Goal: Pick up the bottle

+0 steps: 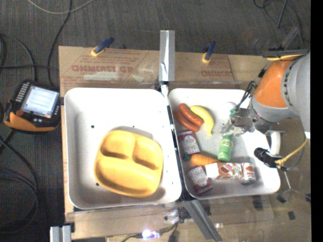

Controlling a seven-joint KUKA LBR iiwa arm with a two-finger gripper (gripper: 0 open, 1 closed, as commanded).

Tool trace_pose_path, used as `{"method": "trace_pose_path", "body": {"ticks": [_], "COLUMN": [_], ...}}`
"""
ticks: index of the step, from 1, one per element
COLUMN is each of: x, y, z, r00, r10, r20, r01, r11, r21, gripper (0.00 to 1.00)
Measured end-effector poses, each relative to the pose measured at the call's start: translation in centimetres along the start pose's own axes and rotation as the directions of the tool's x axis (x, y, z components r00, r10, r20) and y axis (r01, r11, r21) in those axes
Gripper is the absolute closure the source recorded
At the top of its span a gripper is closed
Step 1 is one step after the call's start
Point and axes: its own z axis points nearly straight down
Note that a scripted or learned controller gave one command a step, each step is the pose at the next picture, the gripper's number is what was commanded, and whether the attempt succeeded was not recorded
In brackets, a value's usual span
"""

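- The gripper [233, 124] sits directly above the green bottle [225, 147] in the right bin [275, 185], aligned to grasp.
- Whether it grips, I cannot tell.

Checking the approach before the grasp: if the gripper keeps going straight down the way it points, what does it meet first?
Most likely the green bottle, directly under the gripper in the right bin; depth is unclear.

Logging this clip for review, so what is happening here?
The arm reaches in from the right with its gripper just above the green bottle in the right bin. That bin also holds a banana, sausages, a carrot and some packets. A yellow tray lies in the left bin. The bottle is not yet lifted.
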Motion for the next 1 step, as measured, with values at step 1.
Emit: {"method": "trace_pose_path", "body": {"ticks": [1], "x": [4.09], "y": [-2.96], "z": [-14.80], "r00": [0.996], "r10": [0.093], "r20": [0.000], "r01": [-0.093], "r11": [0.996], "r21": [0.010], "gripper": [1.00]}}
